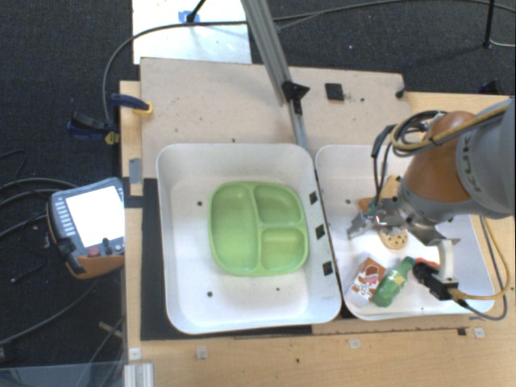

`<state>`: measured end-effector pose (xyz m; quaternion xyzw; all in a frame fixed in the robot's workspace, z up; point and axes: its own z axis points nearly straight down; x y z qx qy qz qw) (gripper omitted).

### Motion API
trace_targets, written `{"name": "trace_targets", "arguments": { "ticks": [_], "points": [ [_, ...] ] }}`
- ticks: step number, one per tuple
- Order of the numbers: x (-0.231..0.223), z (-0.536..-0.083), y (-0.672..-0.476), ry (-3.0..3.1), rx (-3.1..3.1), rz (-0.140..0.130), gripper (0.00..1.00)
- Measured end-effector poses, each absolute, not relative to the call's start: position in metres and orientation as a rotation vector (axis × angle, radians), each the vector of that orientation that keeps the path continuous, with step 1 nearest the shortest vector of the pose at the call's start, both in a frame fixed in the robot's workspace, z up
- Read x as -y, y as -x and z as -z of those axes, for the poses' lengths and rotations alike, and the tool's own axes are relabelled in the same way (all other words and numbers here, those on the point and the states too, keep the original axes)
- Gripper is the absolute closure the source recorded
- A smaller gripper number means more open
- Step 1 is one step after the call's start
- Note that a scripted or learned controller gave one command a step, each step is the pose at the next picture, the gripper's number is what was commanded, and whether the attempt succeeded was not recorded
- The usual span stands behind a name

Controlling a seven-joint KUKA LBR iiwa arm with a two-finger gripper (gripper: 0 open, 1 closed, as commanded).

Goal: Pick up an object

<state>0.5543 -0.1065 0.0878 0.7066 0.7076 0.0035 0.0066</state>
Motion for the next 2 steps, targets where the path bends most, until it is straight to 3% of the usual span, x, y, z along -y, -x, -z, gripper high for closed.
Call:
{"name": "trace_targets", "arguments": {
  "ticks": [1,2],
  "points": [
    [0.109,-0.103,-0.557,-2.205,-2.204,-0.016,1.0],
    [0.114,-0.166,-0.56,-2.214,-2.221,-0.006,1.0]
  ]
}}
